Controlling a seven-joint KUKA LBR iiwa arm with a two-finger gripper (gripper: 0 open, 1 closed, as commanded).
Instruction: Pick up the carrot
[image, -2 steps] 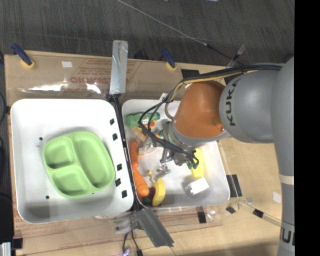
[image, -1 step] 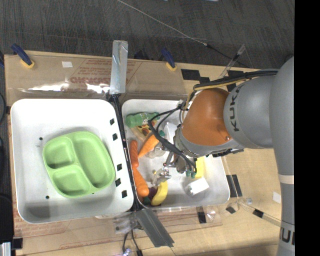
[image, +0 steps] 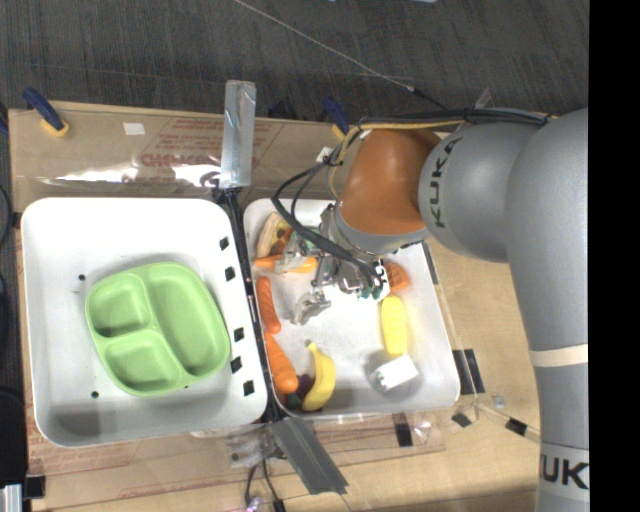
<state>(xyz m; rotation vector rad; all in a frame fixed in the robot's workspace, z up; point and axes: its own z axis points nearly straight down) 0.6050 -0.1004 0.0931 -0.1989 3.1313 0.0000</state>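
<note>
Carrot (image: 268, 305) at the right bin's (image: 432, 300) left wall
Long, slim, orange; gripper (image: 312, 303) beside it, whether parted or closed can't be told.

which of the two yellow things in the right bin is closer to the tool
The straight yellow piece at the bin's right side, just below the tool. The curved banana lies farther off, by the bottom edge next to the orange carrot.

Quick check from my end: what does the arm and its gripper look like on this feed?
The arm is smooth grey with black KUKA lettering and an orange band above the wrist. Black cables loop beside it. The gripper is small, metallic, with two thin fingers.
</note>
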